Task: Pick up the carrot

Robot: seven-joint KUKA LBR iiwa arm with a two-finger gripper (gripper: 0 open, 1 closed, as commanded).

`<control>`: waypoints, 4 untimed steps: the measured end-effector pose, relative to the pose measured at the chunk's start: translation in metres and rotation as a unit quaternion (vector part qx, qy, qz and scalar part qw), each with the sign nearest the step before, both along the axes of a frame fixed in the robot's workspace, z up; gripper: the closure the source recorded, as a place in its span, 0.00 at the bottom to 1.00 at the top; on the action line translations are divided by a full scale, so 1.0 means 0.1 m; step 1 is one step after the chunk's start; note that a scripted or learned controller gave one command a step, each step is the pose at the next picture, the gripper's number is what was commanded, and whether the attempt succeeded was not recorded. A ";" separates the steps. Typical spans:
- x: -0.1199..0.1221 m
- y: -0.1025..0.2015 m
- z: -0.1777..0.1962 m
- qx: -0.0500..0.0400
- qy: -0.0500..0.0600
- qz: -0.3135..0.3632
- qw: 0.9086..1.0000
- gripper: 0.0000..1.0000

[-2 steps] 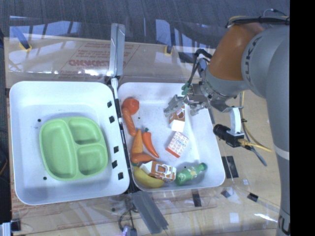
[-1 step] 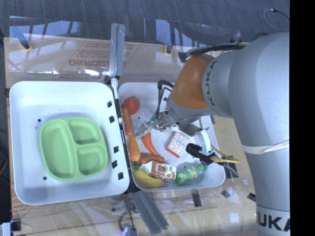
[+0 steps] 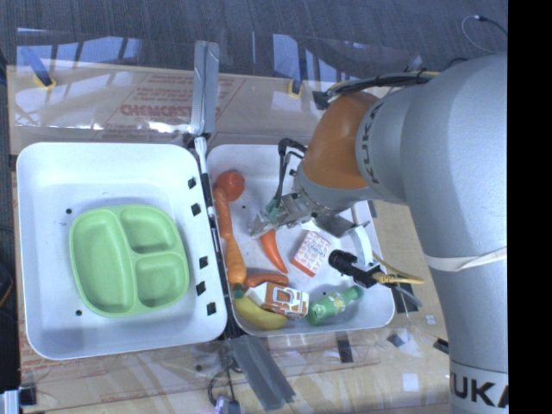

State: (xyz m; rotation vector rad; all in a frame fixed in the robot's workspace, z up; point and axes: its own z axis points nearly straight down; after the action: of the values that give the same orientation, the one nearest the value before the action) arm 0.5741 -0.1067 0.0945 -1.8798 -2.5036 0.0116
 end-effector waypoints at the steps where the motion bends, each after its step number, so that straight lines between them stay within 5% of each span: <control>1: -0.36 -0.43 0.42 -0.001 -0.002 -0.126 0.992 1.00; 2: -0.66 0.13 -0.07 -0.003 -0.001 -0.339 0.941 1.00; 3: -0.34 0.85 0.94 -0.005 -0.001 -0.444 0.896 1.00; 4: -0.97 1.44 1.24 -0.007 0.000 -0.559 0.829 1.00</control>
State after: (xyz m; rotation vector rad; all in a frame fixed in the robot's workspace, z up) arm 0.4767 0.0372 0.2184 -2.9640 -1.0274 0.0162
